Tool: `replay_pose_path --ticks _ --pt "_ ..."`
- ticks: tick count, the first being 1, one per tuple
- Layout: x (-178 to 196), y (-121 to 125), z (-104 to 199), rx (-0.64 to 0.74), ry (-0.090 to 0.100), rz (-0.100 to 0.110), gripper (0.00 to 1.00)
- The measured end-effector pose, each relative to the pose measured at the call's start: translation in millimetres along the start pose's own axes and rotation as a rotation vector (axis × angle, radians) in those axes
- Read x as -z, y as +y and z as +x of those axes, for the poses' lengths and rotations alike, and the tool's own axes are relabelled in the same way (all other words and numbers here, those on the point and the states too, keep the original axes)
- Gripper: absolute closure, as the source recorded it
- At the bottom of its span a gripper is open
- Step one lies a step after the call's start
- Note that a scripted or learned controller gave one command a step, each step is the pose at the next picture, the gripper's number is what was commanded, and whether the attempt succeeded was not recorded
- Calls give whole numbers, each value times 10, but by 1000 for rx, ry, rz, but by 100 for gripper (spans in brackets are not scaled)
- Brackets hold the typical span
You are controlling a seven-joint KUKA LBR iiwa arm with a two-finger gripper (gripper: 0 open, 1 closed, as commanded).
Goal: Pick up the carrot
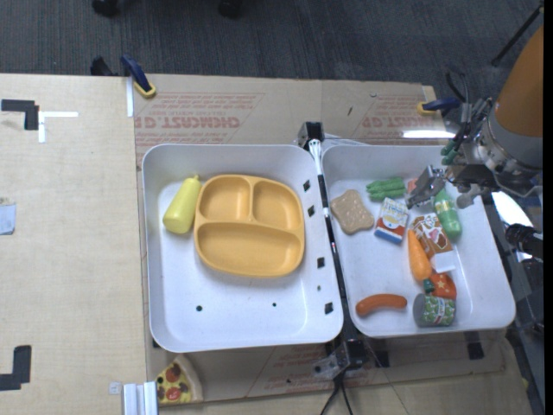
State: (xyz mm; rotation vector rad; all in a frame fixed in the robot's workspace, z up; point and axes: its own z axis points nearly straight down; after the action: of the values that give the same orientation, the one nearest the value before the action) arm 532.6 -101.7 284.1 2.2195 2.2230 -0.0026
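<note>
While the arm reaches in from the right edge of the frame, we see its jaws (429,186) hanging over the upper part of the right bin (373,266), above the packed cluster of toy food. We cannot tell whether they are spread or pressed together, and nothing shows between them.

We judge the step in hand to be the approach: the carrot (418,256) lies untouched on the bin floor, lower in the frame than the jaws. It sits right of the bin's centre, a slim orange taper running up and down the frame, its narrow tip toward the top. A printed packet (428,233) touches its upper right side, a small carton (393,219) lies just up and left, and a green can (435,309) stands just below. A sausage (381,303) rests apart, lower left.

The next move, as we read it, calls for travelling down-frame to the carrot's middle and turning the jaws to close across its narrow width, without catching the packet.

The left bin (173,309) holds a yellow divided plate (251,225) and a yellow bottle (181,205).
</note>
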Motion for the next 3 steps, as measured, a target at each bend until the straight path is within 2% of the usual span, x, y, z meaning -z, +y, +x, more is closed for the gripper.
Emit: replay_pose_path --ticks 1,2,3 --pt "-1495 110 -54 230 2 1 0" --pt "-1754 74 -261 244 -1 -5 0" --pt "-1927 -190 -622 -179 2 0 0"
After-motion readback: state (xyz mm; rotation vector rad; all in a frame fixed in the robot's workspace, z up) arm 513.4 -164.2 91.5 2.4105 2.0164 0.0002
